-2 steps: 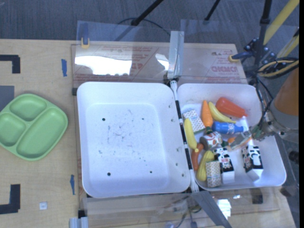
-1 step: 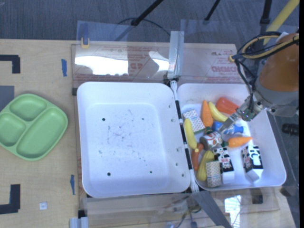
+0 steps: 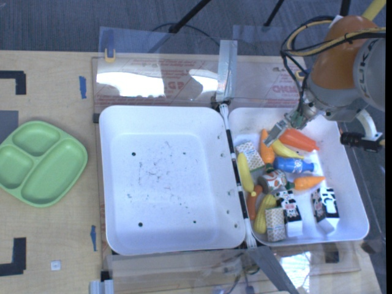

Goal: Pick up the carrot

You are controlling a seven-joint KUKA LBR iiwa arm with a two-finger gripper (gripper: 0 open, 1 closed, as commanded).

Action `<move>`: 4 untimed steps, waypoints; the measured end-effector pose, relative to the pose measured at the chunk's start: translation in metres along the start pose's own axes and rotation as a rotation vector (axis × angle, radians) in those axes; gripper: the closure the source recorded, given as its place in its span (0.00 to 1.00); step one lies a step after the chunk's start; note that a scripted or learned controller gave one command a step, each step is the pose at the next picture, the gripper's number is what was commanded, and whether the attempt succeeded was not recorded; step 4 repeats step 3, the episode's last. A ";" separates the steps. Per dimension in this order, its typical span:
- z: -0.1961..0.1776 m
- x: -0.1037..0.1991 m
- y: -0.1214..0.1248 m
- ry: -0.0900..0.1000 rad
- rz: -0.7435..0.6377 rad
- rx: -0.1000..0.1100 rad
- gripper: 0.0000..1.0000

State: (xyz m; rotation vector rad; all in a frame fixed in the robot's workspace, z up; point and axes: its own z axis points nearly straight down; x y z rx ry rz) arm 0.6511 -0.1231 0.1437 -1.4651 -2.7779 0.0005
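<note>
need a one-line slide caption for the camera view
KUKA arm's end effector poised over toy food piled in the right bin, near an orange carrot; left bin and green divided plate alongside.

We're looking down on a robotics lab, and everything is pointing that way. A pale wooden counter [image 3: 55, 72] is carrying two shallow white bins, the left bin [image 3: 165, 176] and the right bin [image 3: 352, 207], sitting side by side, with clear plastic shields [image 3: 153, 66] standing at the top of the frame. Black corner marks [image 3: 15, 81] and blue tape strips [image 3: 82, 86] are showing along the left side. A grey and orange industrial arm [image 3: 343, 60] is reaching in at the upper right, cables [image 3: 306, 35] looping off it. Black stand legs [image 3: 202, 8] are crossing grey carpet [image 3: 61, 11] up top. Toy food [image 3: 275, 176] is lying piled in the right bin, and a green divided plate [image 3: 40, 163] is sitting at the left.
</note>
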 end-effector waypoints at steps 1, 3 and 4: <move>0.051 0.011 0.001 -0.005 -0.165 -0.008 0.00; -0.063 0.062 0.058 0.000 -0.202 0.000 1.00; -0.063 0.062 0.058 0.000 -0.202 0.000 1.00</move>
